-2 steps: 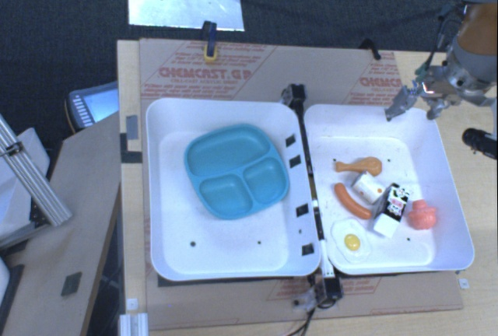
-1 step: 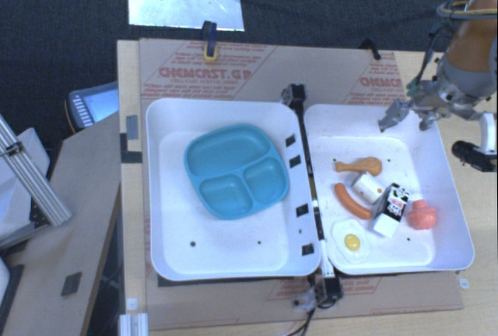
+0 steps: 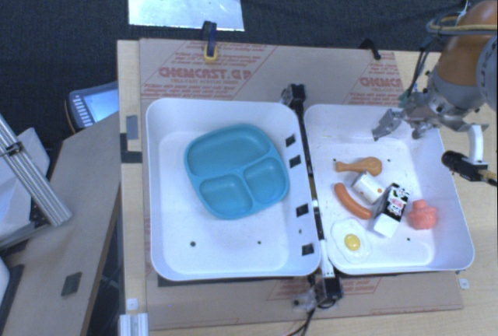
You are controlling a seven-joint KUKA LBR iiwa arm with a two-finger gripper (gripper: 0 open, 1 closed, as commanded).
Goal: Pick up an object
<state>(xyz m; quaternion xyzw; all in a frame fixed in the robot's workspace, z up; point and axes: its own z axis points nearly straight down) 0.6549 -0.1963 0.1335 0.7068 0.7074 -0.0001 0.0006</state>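
Camera view has my gripper hanging with fingers spread and nothing between them, over the far part of the right bin. Nearer than it lie a drumstick, a sausage, a milk carton, a pink piece and a fried egg. Off to its side, the left bin holds a blue divided plate.

blue tray | orange sausage | pink lump | white bins

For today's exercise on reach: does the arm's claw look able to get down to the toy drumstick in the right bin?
Probably yes. The claw hangs above the right bin, and the drumstick lies uncovered, apart from the sausage.
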